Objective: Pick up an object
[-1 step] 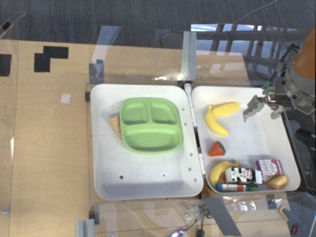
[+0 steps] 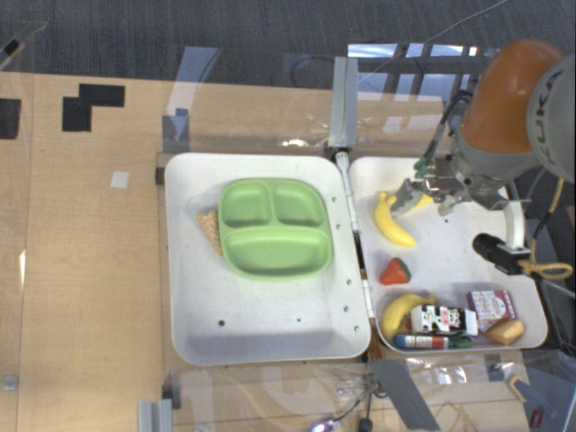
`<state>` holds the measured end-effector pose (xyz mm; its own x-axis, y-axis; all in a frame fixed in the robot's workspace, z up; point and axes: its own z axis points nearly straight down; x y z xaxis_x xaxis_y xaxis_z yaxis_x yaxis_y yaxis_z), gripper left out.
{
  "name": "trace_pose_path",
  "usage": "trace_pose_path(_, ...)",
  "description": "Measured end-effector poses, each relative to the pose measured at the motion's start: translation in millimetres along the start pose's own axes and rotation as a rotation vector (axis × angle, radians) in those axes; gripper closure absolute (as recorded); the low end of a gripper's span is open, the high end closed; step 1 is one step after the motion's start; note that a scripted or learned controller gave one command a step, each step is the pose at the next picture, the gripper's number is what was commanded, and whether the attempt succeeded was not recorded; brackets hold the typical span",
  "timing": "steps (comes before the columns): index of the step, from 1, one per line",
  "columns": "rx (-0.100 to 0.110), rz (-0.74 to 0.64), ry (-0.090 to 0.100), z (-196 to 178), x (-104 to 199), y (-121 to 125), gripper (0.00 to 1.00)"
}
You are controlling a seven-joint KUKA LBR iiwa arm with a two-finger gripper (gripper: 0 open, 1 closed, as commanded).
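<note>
Banana (image 2: 392, 223) lies in the right bin (image 2: 450, 259), hand (image 2: 423, 193) spread open at its upper end.

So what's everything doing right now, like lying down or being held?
Green plate: lying flat in the left bin, sections bare.
Cracker: tucked partly under the plate's left edge.
Upper banana: lying in the right bin, top end right by the pincer.
Strawberry: lying loose.
Lower banana: lying against the small carton.
Marker: lying along the bin's front wall.
Pincer: low over the upper banana; grip unclear.
</note>
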<state>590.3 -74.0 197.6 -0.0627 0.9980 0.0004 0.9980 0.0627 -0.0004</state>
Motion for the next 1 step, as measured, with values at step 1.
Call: trace_pose_path(1, -0.004, -0.176, 0.000, 103.6, -21.9, 24.7, 0.00)
